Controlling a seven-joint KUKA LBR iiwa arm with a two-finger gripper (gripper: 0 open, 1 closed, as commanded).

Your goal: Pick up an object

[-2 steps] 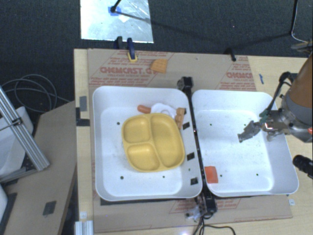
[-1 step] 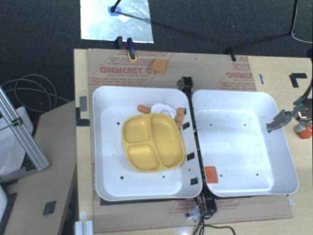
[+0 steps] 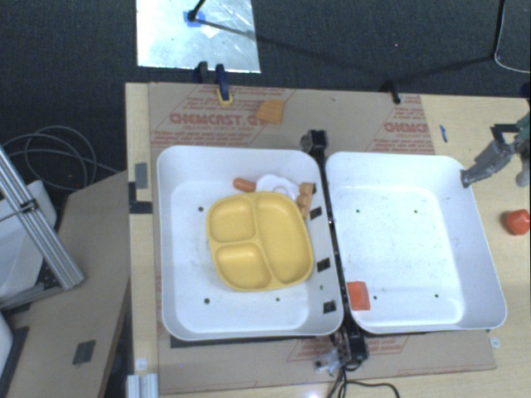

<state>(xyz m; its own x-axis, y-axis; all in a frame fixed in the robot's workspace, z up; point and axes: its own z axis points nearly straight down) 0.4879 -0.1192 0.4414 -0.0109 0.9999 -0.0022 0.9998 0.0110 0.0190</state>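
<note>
- The grey two-finger gripper [image 3: 498,157] enters at the right edge, above the upper right corner of the right white shallow bin [image 3: 465,305]; most of the arm is cut off by the frame.
- Whether the fingers are spread or pressed together cannot be told; nothing shows between them.
- A small orange-red block [image 3: 358,295] lies in the right bin, at its lower left corner.
- The left white shallow bin [image 3: 178,305] holds a yellow three-compartment plastic tray [image 3: 258,242].
- Behind the tray, partly hidden by it: an orange sausage-shaped piece [image 3: 244,185], a white round item [image 3: 277,186] and a tan block [image 3: 305,196].
- On the worktop [image 3: 348,118] right of the bins sits a red-orange object [image 3: 517,220].
</note>
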